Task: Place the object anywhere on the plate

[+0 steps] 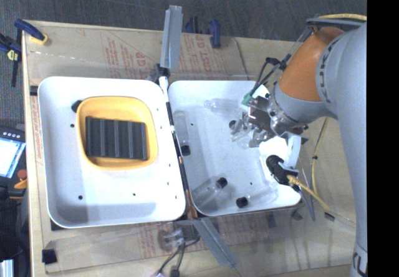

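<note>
Two white bins sit side by side on the bench. The left bin (56, 201) holds the plate (118, 129), yellow-rimmed with a dark ribbed centre. The right bin (212, 163) holds the clutter.

The gripper (249, 129) is low over the upper right of the right bin, at the end of the grey arm (336, 70). Whether the jaws are apart or together, I cannot tell; glare and clear plastic blur that spot. Nothing is plainly held.

The object looks to be one of the clear plastic bottles: one sits just beside the gripper (240, 135), another lies further back (218, 106), and two with dark caps lie near the front wall (218, 183) (246, 201).

Judgement: the grasp comes first. Close squarely across the bottle's body, since smooth round plastic may squirt out. Lift well clear before travelling left.

In the way: the two bin walls meeting at the middle (174, 138), with a dark clip on them. Blue clamps (215, 32) stand at the bench's far edge, clear of the path.
</note>
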Robot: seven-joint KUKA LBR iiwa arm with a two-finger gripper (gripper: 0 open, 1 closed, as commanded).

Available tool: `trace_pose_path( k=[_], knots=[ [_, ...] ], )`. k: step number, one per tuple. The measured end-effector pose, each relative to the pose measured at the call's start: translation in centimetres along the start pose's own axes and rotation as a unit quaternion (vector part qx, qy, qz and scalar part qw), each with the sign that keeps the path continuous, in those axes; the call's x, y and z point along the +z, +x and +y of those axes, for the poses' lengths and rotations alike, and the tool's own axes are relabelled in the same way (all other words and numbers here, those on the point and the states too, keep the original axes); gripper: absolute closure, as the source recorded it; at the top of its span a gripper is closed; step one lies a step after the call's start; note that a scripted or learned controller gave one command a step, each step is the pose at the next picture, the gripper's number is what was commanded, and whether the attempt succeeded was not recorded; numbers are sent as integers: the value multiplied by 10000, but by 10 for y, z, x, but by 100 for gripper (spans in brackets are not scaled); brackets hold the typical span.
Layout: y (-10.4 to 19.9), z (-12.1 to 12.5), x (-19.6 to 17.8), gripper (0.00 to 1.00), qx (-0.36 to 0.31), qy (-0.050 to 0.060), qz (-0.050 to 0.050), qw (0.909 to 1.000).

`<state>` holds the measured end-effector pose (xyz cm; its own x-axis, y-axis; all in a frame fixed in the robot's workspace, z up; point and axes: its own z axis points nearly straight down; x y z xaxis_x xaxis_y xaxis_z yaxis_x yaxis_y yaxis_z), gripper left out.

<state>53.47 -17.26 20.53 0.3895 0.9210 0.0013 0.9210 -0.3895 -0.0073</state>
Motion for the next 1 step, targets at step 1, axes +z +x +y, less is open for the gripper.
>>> trace_pose_path(
  k=[1],
  knots=[
    [0, 0, 0, 0, 0, 0, 1, 10000]
  ],
)
